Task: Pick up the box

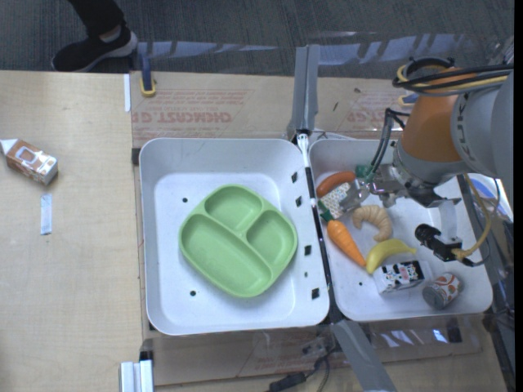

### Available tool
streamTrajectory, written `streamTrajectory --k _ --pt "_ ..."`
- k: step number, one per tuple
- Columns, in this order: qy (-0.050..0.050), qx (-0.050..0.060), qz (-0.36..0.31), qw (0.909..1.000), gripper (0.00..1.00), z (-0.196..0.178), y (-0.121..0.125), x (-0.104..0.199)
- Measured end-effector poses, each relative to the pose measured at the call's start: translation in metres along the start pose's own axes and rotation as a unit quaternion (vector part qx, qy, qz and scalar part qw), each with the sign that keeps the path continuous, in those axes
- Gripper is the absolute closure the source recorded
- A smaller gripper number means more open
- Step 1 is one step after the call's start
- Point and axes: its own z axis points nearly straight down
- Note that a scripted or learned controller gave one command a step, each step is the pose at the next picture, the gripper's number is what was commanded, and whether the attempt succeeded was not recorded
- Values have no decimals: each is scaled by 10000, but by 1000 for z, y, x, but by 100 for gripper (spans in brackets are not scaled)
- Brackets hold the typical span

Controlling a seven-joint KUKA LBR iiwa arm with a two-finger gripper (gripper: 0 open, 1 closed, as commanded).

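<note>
Box (400,276) sits in your right bin (474,300), just below the banana (384,253), beside carrot (346,242) and croissant (373,218). Gripper (359,188) hovers above these; its state you cannot tell. Left bin (155,219) holds a green tray (237,241).

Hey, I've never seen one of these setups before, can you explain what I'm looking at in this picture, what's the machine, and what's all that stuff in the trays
This is one camera fixed above a bench, looking down at a slant. The grey machine with the orange band is a robot arm reaching in from the right. Its gripper hangs over the right bin.

Two shallow white bins sit side by side. The left bin holds a green divided plate. The right bin holds toy food: a carrot, a croissant, a banana, a small black-and-white box and a can. The arm is meant to pick up that box, which lies untouched, apart from the gripper. A small carton lies on the bench at far left.
</note>
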Motion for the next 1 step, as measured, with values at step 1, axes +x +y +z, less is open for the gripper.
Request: streamTrajectory --k 1 --pt "7 53 -352 9994 0 -14 9 -3"
